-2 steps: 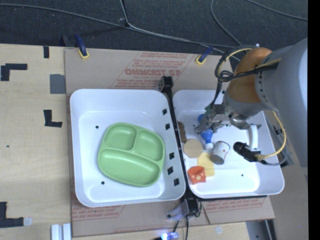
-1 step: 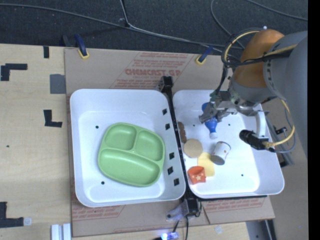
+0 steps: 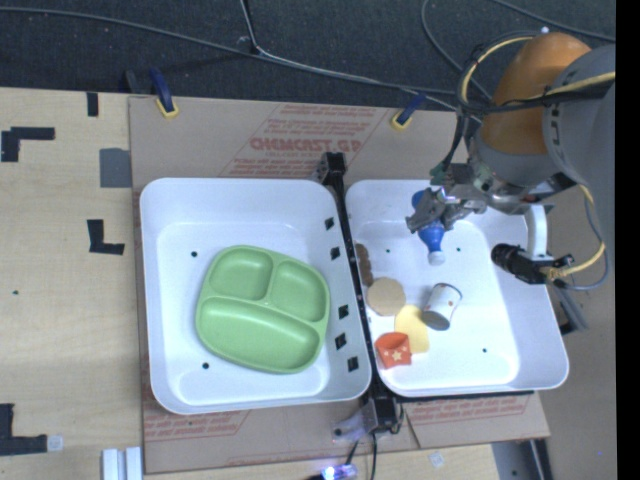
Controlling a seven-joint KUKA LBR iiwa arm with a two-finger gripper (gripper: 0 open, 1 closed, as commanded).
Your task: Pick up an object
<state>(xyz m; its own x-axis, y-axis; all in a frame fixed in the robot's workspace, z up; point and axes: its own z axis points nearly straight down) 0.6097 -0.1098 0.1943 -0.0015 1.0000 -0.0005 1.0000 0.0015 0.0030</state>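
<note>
My gripper (image 3: 432, 218) hangs over the back middle of the right bin (image 3: 520, 353). It is shut on a small blue object (image 3: 432, 238) with a white tip, which points down toward the bin floor. In front of it lie a small silver cup (image 3: 440, 305) on its side, a tan round disc (image 3: 386, 295), a yellow piece (image 3: 414, 328) and a red block (image 3: 394, 350). A brown item (image 3: 362, 261) rests against the bin's left wall.
The left bin (image 3: 170, 218) holds a green divided plate (image 3: 263, 308). A black divider strip (image 3: 340, 258) runs between the bins. A black cable fitting (image 3: 515, 260) sticks out at the right bin's right side, under the arm.
</note>
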